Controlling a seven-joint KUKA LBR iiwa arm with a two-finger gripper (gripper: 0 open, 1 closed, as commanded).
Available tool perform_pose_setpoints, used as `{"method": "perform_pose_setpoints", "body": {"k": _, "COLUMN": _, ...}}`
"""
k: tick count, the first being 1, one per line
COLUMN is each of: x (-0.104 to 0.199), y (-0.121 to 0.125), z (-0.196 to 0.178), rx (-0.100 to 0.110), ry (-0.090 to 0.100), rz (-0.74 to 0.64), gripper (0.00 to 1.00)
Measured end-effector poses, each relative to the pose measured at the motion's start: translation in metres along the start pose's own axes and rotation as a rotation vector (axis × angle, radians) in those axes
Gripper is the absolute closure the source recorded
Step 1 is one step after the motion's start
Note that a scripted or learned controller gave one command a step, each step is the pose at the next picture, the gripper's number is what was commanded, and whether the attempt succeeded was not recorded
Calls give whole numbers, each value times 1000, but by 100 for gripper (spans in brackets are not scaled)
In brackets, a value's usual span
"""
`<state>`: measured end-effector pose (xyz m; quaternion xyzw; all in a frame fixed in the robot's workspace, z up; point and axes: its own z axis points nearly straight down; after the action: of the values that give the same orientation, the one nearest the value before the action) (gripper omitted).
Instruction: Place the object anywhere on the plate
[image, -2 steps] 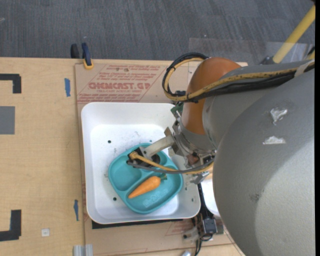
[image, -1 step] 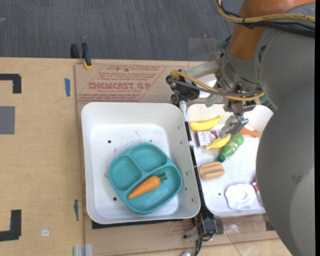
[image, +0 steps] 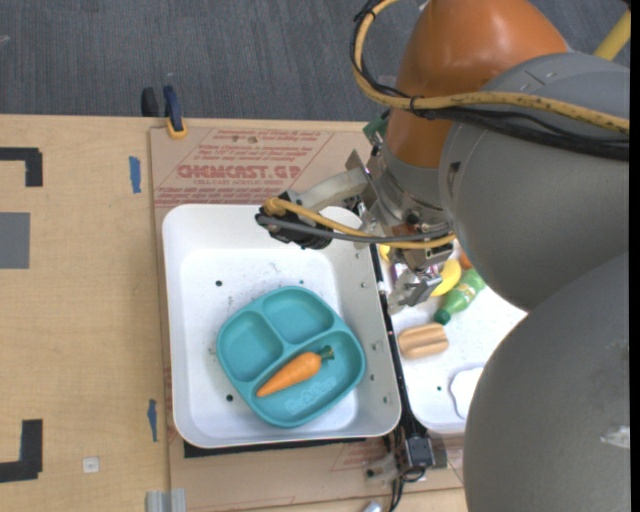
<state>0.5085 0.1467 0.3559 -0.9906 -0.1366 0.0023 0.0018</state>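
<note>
The carrot (image: 294, 372) lies on the blue plate (image: 262, 338), in the long part at about 5 o'clock. The plate sits in the left bin (image: 195, 290), and the job looks done. The claw (image: 415, 290) hangs over the wall between the bins, at about 2 o'clock from the plate. I cannot tell if it is open, and nothing shows in it. Next it only needs to lift up, clear of the bin walls. The right bin (image: 425, 395) holds a hot dog (image: 423, 341) and a green and yellow toy (image: 458, 292).
</note>
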Motion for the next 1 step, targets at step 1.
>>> {"method": "perform_pose_setpoints", "body": {"k": 1, "x": 9, "y": 11, "z": 133, "rx": -3, "ry": -11, "rz": -9, "gripper": 0}}
